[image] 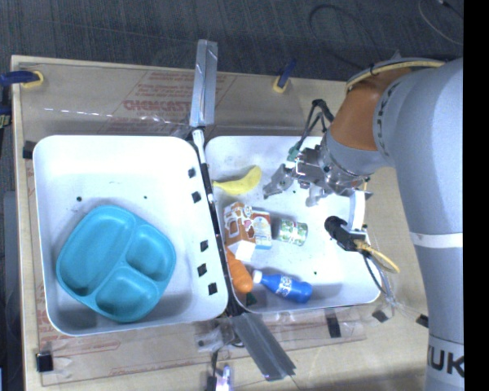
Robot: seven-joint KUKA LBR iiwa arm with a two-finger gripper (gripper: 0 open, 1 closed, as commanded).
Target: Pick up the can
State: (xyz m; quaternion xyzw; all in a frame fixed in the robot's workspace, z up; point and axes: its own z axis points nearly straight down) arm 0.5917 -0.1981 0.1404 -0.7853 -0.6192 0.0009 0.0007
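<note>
The can (292, 232) is small, green and white, and lies on its side near the middle of the right bin (346, 287). My gripper (292, 191) hangs just beyond the can, toward the bin's far side. Its two fingers are spread open with nothing between them. One fingertip (271, 188) points toward the banana. The can lies apart from the fingers, untouched.
Beside the can on its left lies a brown and white carton (246, 224). A yellow banana (238, 182) rests at the far left of the right bin. An orange carrot (240, 276) and a blue bottle (285, 287) lie along the near side. The left bin (49, 157) holds a blue divided plate (116, 261).
</note>
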